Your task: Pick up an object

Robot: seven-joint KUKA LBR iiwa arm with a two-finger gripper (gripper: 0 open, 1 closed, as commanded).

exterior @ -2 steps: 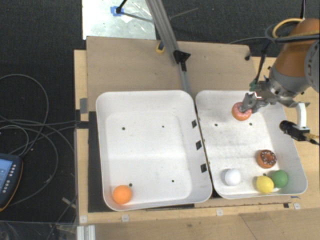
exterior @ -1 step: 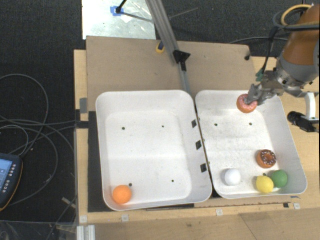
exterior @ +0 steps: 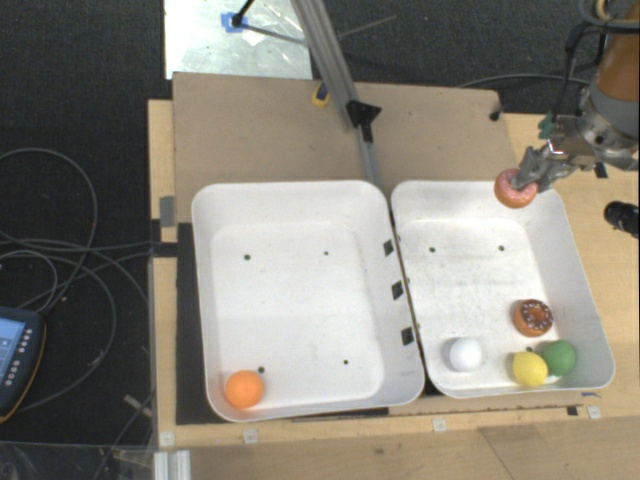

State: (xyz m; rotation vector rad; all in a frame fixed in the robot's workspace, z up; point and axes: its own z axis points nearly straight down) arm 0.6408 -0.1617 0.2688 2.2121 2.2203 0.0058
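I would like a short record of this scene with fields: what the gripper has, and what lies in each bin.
gripper: shut on pink donut, over far right corner of right bin
right bin: brown donut, white ball, yellow ball, green ball, all near front edge
left bin: orange ball in front left corner

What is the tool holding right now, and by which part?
The tool grips a pink frosted donut by its upper right rim, above the right bin's far edge.
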